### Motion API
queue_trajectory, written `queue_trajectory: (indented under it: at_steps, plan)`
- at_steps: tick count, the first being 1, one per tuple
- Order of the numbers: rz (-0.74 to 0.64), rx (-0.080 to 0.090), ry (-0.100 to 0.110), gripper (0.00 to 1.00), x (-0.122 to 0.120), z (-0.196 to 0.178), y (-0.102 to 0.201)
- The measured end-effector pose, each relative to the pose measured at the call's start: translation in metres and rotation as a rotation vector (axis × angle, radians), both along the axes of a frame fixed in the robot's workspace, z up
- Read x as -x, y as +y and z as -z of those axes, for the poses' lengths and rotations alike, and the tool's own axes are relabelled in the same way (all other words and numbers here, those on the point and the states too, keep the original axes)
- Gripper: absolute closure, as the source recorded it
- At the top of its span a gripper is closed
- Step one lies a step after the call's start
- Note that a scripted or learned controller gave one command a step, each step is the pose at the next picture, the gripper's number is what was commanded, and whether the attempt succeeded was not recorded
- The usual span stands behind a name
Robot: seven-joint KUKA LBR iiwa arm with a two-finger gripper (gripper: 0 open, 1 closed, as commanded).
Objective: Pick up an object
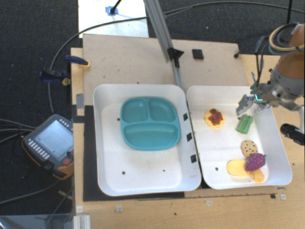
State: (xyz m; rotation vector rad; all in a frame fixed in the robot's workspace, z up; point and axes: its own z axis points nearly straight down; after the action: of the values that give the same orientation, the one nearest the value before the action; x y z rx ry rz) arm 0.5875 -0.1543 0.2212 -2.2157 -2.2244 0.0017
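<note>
In the right bin [224, 175] lie a small pizza-like disc with red topping [214, 118], a green block [245, 124], a speckled cookie [248, 148], a purple grape bunch [255, 161] and yellow pieces [237, 168]. My gripper [249, 107] hangs at the bin's far right side, just above the green block's upper end. Its fingers point down and to the left, and nothing shows between them. The arm comes in from the right edge.
The left bin [109, 175] holds a teal divided plate [150, 123]. A slanted metal pole [159, 23] rises behind the bins. A teach pendant [50, 144] and cables lie off the bench at the left.
</note>
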Motion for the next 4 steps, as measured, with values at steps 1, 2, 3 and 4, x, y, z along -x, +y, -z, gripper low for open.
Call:
queue_trajectory:
  at_steps: [1,2,3,4]
  plan:
    - [0.000,0.001,-0.004,0.00,-0.001,-0.002,0.000]
    - [0.003,0.001,0.000,0.00,0.006,0.044,-0.006]
    - [0.003,0.000,0.000,0.00,0.010,0.099,0.004]
    - [0.003,0.007,-0.016,0.00,0.005,0.131,0.002]
